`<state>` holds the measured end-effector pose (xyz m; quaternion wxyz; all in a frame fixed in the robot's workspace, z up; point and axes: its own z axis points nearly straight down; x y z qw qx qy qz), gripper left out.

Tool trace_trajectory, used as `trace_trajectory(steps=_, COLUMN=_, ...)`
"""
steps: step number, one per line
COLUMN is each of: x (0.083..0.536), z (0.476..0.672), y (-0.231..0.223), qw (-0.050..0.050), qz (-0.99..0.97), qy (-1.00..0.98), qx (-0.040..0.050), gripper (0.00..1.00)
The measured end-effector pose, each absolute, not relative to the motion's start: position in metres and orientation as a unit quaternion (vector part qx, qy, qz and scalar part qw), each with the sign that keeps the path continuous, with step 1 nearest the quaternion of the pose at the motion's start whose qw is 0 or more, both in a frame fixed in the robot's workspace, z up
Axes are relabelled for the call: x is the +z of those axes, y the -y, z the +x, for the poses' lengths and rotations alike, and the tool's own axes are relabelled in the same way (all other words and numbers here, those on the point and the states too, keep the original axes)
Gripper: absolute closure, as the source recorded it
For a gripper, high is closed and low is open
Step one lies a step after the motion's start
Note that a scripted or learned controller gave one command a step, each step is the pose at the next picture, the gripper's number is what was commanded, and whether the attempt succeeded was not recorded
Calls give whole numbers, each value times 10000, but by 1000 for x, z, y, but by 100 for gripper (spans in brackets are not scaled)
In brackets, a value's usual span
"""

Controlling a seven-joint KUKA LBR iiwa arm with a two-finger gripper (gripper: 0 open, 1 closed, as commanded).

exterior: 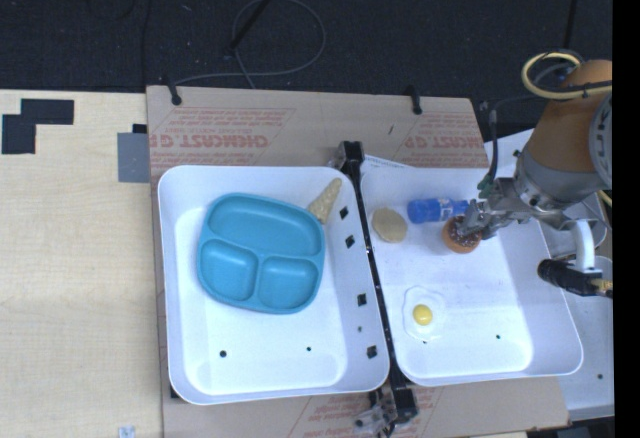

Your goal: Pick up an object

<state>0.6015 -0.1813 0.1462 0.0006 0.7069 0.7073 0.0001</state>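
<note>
The gripper is low in the right bin, directly over a small brown round object. I cannot tell the state of the jaws. A blue bottle lies just beside it.

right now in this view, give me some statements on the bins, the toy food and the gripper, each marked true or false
1. The blue three-compartment plate lies in the left white bin. True.
2. The fried egg toy rests on the blue plate. False: it lies on the floor of the right white bin.
3. The gripper is over the right bin, at the small brown round object. True.
4. The ice cream cone lies in the right bin. False: it is in the left bin, by the plate's upper right edge.
5. The round tan cookie sits left of the blue cylinder. True.
</note>
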Motion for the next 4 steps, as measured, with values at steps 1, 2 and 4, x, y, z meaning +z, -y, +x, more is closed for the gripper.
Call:
trace_trajectory(steps=1, x=209, z=600, y=178, qw=16, qz=7064, qy=-7078, qx=10, gripper=100)
trace_trajectory(steps=2, x=245, z=600, y=179, qw=10, qz=7064, qy=-7078, qx=5, gripper=100)
trace_trajectory(steps=4, x=223, z=601, y=69, qw=-26, qz=7058, qy=-7085, qx=-6, gripper=100)
